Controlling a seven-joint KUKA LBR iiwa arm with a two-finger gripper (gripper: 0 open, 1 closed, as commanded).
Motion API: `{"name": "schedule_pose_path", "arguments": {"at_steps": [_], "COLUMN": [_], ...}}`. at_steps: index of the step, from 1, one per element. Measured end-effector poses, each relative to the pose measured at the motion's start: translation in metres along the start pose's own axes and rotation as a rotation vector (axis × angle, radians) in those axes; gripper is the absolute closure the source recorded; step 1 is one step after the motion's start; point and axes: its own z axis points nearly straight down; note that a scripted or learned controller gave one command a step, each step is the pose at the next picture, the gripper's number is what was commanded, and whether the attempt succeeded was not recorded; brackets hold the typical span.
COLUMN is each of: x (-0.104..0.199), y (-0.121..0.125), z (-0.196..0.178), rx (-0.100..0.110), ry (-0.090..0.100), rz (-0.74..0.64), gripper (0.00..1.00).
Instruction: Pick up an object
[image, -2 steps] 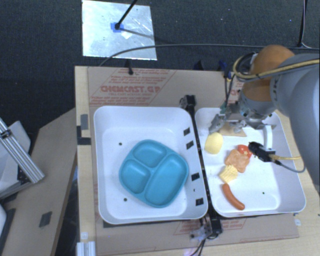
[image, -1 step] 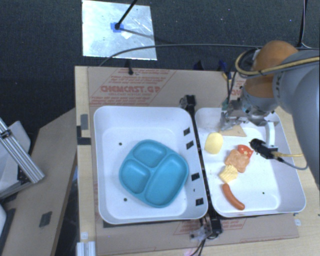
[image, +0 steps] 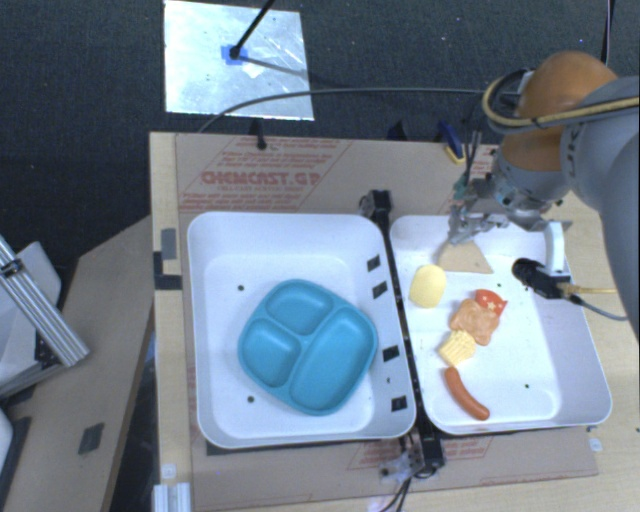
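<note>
Your left bin (image: 215, 300) carries just the blue tray (image: 307, 345), likely a drop spot. Right bin (image: 570, 350): tan wedge (image: 466, 259), yellow lemon (image: 428, 286), orange piece (image: 476, 317), sausage (image: 467, 393), all loose targets. Gripper (image: 468, 226) hangs over the wedge at the far rim, probably lining up; whether it's spread or pinching, you cannot tell.

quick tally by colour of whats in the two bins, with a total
blue: 1, the divided plate in the left bin
yellow: 2, the round pale piece and the small ridged piece in the right bin
orange and red: 2, the lumpy red-topped piece and the sausage
tan: 1, the flat wedge by the hand
total: 6
</note>
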Motion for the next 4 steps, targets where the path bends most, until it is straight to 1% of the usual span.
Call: {"name": "schedule_pose_path", "arguments": {"at_steps": [1,2,3,4], "x": [0.0,0.055,0.106,0.157], "y": [0.002,0.0,-0.003,-0.011], "z": [-0.036,-0.03,-0.048,-0.057], "rx": [0.0,0.005,0.003,0.004], "ry": [0.0,0.003,0.003,0.003], "rz": [0.0,-0.005,-0.006,-0.006], "gripper": [1.0,1.0,1.0,1.0]}}
